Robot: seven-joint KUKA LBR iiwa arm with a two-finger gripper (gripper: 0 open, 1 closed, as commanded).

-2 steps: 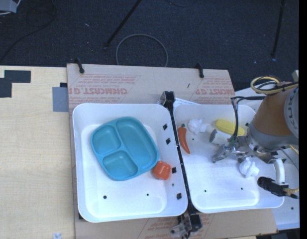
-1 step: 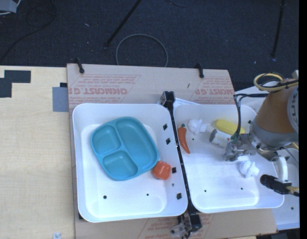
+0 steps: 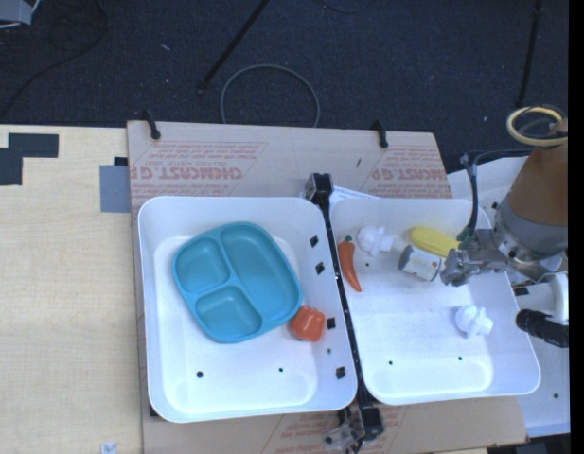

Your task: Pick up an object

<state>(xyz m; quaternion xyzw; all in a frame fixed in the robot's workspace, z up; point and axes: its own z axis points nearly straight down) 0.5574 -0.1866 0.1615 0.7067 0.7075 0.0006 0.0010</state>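
Right bin: hand low over its upper right, at about 2 o'clock from the bin's centre. Arm comes in from 3 o'clock, orange band above the wrist. Whether the hand is spread or closed, cannot tell; the metal parts blur together at this slant. Nothing visibly between them.

Candidate things near the hand:
- Yellow object, at about 11 o'clock from the hand, just beside it.
- Small grey-white cylinder, at 9 o'clock from the hand, touching or nearly touching the yellow one.
- White crumpled piece, at 5 o'clock from the hand, apart from the rest.
- White knobby piece, further out at 10 o'clock.
- Orange-red pepper, lying against the divider at 9 o'clock.

Left bin holds a blue sectioned plate and an orange lump at the plate's 4 o'clock. Both well apart from the hand.

Risks, as judged:
- Yellow object and cylinder sit crowded together. A close there may catch both, or an edge of one, and squirt it sideways.
- Cylinder looks rounded; likely to roll out under an off-centre pinch.
- Hand sits beside these things, not squarely over either. Closing here probably grabs air.
- Bin wall close at 3 o'clock; a pushed thing could jam against it.
- Pepper tight on the divider: poor clearance for one side of the hand.
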